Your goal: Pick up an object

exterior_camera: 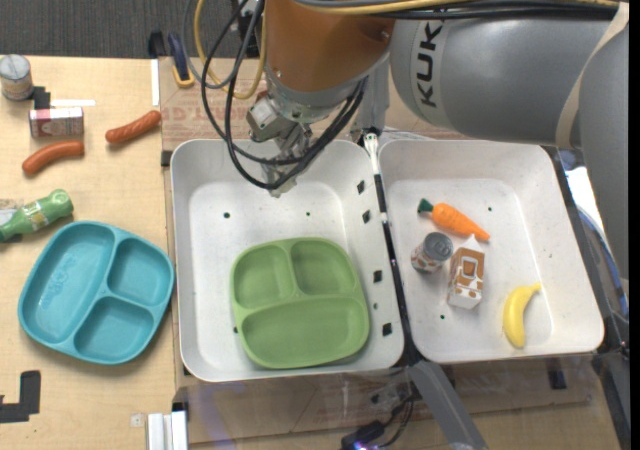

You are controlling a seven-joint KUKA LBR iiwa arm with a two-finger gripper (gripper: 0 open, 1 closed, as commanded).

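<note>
Figure: approach phase of a pick. Nearest the camera, the green divided plate lies in the left bin; in the right bin sit a banana, a small carton, a dark-lidded jar and a toy carrot, clustered near its centre. Farther back, the gripper hangs over the rear of the left bin, apart from every object; whether it is spread or pressed together cannot be told, and nothing shows in it. The pick seems not yet begun: the next move calls for choosing a target and descending onto it. Beyond, the wooden bench bears a blue plate, two sausages and small containers.
</note>
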